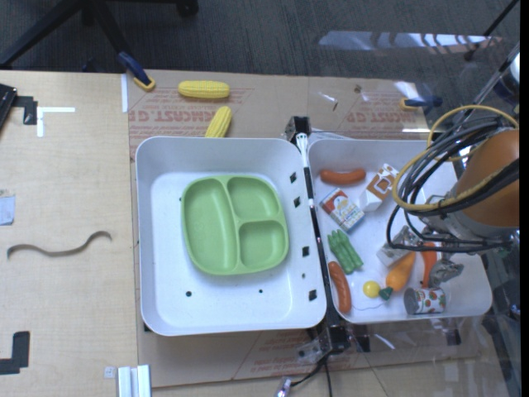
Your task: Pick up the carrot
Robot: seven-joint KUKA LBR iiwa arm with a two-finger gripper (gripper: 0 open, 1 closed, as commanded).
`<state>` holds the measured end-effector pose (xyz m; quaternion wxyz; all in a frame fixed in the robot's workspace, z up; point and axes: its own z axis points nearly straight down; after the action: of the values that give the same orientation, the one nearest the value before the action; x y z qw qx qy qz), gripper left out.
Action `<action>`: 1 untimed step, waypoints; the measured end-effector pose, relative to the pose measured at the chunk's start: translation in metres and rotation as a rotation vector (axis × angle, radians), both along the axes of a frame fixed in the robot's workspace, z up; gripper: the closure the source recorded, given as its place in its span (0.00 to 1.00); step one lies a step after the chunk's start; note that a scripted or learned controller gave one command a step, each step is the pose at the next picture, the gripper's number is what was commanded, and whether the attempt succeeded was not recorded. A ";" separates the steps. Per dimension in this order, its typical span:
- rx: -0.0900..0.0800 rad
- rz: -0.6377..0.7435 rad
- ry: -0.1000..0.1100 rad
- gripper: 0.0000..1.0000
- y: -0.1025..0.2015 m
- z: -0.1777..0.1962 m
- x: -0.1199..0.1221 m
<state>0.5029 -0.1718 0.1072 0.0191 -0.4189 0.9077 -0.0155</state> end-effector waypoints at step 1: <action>-0.001 -0.064 -0.012 0.00 0.003 0.002 -0.003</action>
<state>0.4996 -0.1690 0.1087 0.0238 -0.3897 0.9204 -0.0190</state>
